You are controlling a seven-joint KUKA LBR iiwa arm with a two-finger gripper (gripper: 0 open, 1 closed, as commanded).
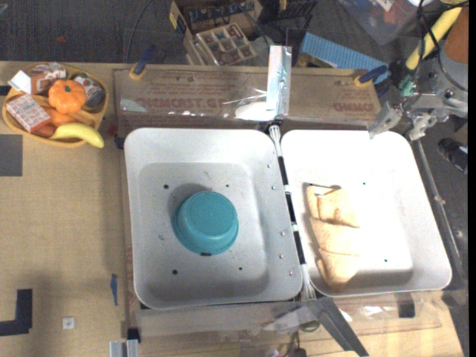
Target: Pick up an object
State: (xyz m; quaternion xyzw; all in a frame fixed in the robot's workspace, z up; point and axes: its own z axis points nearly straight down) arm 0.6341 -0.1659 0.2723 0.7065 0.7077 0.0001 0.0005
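— Over at 2 o'clock in the camera view, is that the gripper (388, 117)?
— Yes, metal parts hanging above the top rim of the right bin (428, 199). Whether it is released or clenched I cannot tell, and nothing visibly sits in it.
— Why park there?
— My guess: it waits clear of both bins before choosing 1 object.
— What can it choose?
— 2 candidates. A teal bowl (207, 222) lies upside down at the centre of the left bin (149, 162): round, smooth, likely hard plastic, its dome offering little edge to pinch.
— And the other?
— A tan cloth (333, 233) lies crumpled in the right bin, toward 8 o'clock of that bin: soft, folded, with ridges that should pinch easily.
— Anything else?
— A basket (15, 117) of toy food at 10 o'clock, on the bench, well apart.
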